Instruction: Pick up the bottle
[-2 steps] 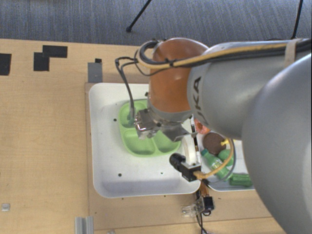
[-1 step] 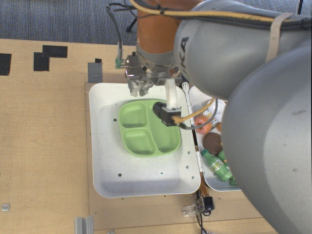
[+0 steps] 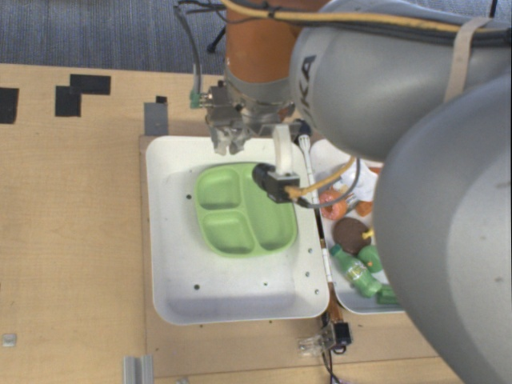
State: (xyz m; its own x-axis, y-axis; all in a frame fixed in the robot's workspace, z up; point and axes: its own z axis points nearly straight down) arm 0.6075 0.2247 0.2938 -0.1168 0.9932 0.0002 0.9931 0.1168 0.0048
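The gripper [image 3: 230,141] hung over the far edge of the left bin [image 3: 172,238], just beyond the green divided plate [image 3: 240,214]; whether it was apart or together could not be told. The green bottle [image 3: 358,270] lay well apart from it, in the right bin [image 3: 352,304], beside a brown round object [image 3: 350,233].

Two bins side by side on bench [image 3: 72,238]: left bin [image 3: 172,238], right bin [image 3: 346,298]. In left bin, divided tray [image 3: 240,214] toward far right corner; gripper [image 3: 230,138] above far edge. In right bin, bottle [image 3: 358,270] near front edge, round object [image 3: 350,232] just behind.
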